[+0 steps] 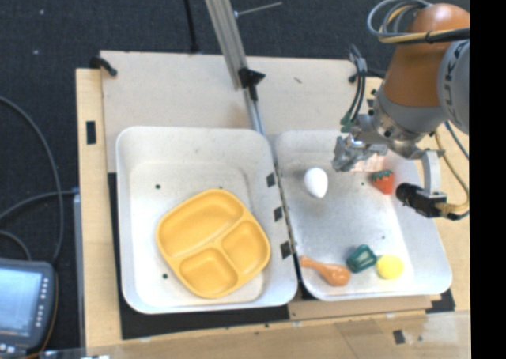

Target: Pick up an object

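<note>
White egg (316, 183) just left of fingers (345, 156), seemingly apart.

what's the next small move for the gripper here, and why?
Probably a short descent onto the red object. The gripper hangs over the upper part of the right bin, with nothing visibly held, and the red object lies just beside it toward the arm. The white egg is about as near on the other side, so it is a fair alternative.

Robotics lab: industrial arm (419, 65) over bench (174, 88), aluminium camera mast (225, 21), loose cables, dark carpet
</note>
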You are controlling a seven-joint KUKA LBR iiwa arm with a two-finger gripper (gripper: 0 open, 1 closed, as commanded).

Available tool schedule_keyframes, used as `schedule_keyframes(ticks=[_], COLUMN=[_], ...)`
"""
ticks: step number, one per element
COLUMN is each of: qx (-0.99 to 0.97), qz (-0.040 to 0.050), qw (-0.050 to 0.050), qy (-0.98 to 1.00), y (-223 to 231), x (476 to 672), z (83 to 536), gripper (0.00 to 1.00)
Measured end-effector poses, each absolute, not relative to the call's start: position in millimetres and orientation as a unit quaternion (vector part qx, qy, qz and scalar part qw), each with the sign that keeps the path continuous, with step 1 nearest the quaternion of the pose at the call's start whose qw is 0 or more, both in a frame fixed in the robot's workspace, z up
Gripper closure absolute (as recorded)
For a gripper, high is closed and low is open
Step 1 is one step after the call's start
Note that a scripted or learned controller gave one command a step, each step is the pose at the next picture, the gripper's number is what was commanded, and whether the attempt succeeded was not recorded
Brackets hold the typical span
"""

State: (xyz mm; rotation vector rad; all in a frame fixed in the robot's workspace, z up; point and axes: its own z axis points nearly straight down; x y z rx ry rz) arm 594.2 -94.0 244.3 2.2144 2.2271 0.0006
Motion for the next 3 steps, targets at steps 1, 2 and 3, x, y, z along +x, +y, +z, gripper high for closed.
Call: schedule_keyframes(ticks=[1, 2, 3], qx=[0.704, 0.704, 0.705], qz=[0.0016, 0.0015, 0.0], qw=[0.001, 0.0, 0.0], qy=[0.71, 0.71, 0.709], y=[-44.0, 12.0, 60.6], x=[596.9, 599.1, 592.3], z=[252.9, 258.1, 243.6], gripper=[1.0, 1.0, 1.0])
